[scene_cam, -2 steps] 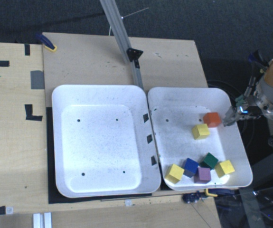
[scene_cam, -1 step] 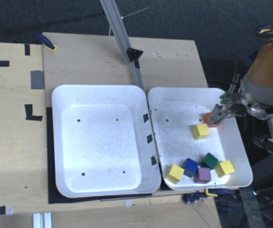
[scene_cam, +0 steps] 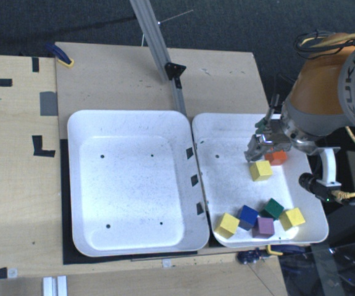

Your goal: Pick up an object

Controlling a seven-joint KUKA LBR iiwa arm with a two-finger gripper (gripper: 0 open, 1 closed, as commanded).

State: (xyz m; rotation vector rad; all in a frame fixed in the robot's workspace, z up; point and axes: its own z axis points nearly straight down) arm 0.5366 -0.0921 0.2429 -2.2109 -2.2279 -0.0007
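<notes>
We judge the task to be at its approach stage, with nothing lifted yet. The claw (scene_cam: 262,148) hangs low in the right bin (scene_cam: 226,134), near its far right part, just above and beside a yellow cube (scene_cam: 260,170) and an orange block (scene_cam: 278,158). Both blocks appear to rest on the bin floor; we see neither one between the claw's tips, so we count no grasp as made. Whether the claw is released or clenched we cannot tell from this angle, since its tips blur into the dark metal around them.

The other candidates sit in a cluster near the right bin's near edge: a second yellow cube (scene_cam: 227,224), a blue cube (scene_cam: 248,216), a purple cube (scene_cam: 264,226), a green cube (scene_cam: 274,208) and a third yellow cube (scene_cam: 292,217). The left bin (scene_cam: 78,128) holds none.

What remains, as we read it, is nearly everything: settling over 1 block, closing on it, and raising it clear of the bin.
</notes>
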